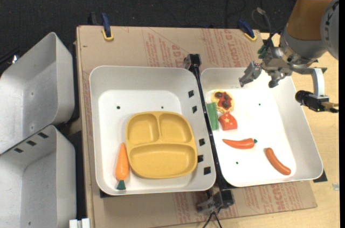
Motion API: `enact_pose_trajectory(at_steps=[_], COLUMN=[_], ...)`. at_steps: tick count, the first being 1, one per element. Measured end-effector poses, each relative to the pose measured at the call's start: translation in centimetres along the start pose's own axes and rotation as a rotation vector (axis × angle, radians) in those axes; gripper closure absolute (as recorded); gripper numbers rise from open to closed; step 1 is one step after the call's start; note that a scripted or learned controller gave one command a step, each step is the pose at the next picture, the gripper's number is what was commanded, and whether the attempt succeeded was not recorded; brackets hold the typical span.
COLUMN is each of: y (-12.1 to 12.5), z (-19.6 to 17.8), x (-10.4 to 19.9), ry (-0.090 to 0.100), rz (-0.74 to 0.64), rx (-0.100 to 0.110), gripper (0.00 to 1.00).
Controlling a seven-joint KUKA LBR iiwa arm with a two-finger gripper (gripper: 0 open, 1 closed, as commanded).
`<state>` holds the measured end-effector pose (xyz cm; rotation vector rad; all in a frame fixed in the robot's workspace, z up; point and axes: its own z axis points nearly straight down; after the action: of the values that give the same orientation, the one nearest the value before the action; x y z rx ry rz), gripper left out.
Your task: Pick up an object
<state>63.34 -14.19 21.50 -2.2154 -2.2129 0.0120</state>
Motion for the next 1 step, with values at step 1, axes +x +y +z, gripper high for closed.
enact_pose_trajectory(at_steps=[1], y=[0.27], z=[-0.77], x=[0.02], ry=[-0.002], rz=[-0.002], rx=[-0.013], gripper=[0.00])
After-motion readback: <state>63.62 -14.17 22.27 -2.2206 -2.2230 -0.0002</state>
